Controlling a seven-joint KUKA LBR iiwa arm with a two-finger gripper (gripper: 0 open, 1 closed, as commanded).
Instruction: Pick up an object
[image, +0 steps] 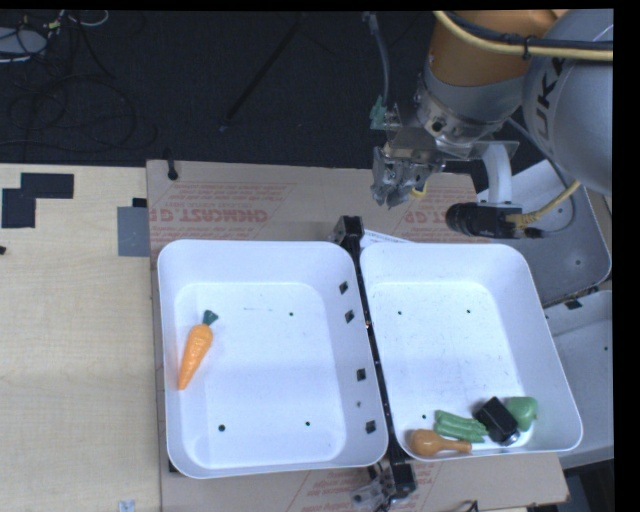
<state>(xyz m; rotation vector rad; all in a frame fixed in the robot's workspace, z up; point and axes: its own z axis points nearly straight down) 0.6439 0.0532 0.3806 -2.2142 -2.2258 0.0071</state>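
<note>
On the far left the pale wood-grain tabletop (70, 330) carries a few dark rectangular marks. A brown cardboard sheet (260, 200) lies under the bins, printed with red mirrored lettering that looks like "CHEMCAST GP". The left bin (255, 455), a shallow glossy white plastic tray with rounded corners and small dark holes in its floor, holds a smooth orange toy carrot (194, 352) with a green top, lying near the bin's left wall, tip pointing down-left. A black clip strip (360, 340) joins the two bins along their shared edge. The right bin (450, 260), of the same make, has a cluster in its near right corner: a tan pear-shaped piece (436, 443), a green pod-like piece (460, 427), a black blocky object (496, 420) and a rounded green piece (522, 409), all touching or just beside one another. Above the right bin's far edge hangs the hand (398, 190), metallic and grey, over the cardboard and clear of every object; whether its fingers are apart or together cannot be told.
</note>
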